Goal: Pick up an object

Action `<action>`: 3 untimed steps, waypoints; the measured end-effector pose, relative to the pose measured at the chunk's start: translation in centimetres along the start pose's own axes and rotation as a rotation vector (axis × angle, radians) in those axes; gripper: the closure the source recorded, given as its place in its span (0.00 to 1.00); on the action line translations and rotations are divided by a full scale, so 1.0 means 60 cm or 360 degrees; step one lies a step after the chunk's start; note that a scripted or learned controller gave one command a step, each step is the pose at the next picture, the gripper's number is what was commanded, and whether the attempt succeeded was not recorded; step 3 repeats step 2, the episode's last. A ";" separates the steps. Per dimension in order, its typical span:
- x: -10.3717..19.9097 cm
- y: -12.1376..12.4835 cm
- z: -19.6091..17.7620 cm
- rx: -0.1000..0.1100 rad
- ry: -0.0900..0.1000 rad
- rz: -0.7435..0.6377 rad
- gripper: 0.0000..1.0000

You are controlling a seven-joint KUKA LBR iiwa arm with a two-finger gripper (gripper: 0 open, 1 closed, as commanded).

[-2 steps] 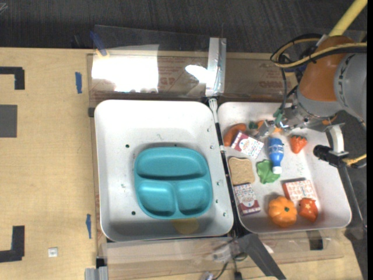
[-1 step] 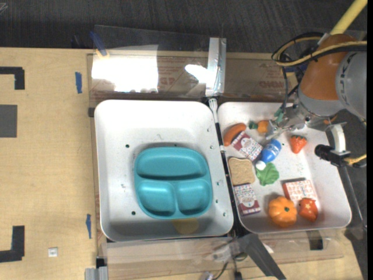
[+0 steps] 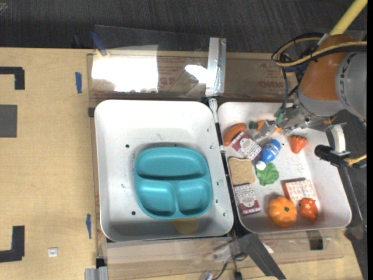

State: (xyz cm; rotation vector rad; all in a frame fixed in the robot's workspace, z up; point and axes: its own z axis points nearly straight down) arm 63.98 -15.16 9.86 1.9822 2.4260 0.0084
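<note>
Below, glossy teal sectioned tray, round ribbed orange pumpkin, speckled bread slice

One fixed camera looks steeply down on the bench from above, far enough off to take in both white bins: left bin toward nine o'clock, right bin toward three. The arm enters around two o'clock.
</note>
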 end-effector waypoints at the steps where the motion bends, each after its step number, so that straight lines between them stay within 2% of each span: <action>1: 0.016 0.020 0.021 0.0010 0.0001 0.0391 0.00; 2: 0.015 0.021 0.003 0.0011 0.0000 0.0389 1.00; 3: 0.015 0.021 0.003 0.0011 0.0000 0.0389 1.00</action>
